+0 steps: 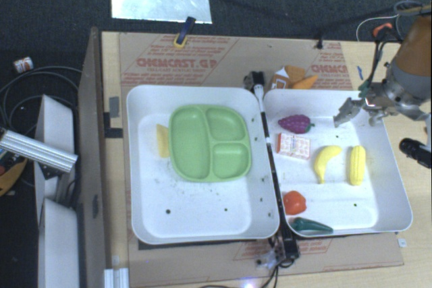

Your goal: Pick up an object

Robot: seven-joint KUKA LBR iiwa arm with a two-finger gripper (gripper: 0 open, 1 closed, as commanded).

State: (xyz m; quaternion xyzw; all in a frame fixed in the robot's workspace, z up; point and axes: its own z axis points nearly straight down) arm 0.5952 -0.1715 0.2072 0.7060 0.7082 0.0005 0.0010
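Claw (359, 112): over right bin's (391, 212) far edge, fingers spread apart, nothing between them.
Arm: cut off at right frame edge.
Grapes (295, 123): left of claw.
Banana (326, 160), corn (356, 164): just nearer than claw.
Yellow piece (162, 141): far left, half hidden by green plate (209, 143).
Orange item (297, 79): beyond bin, unclear.

The cardboard sheet (223, 54) under the bins bears red "CHEMCAST GP" print, repeated partly at its right.
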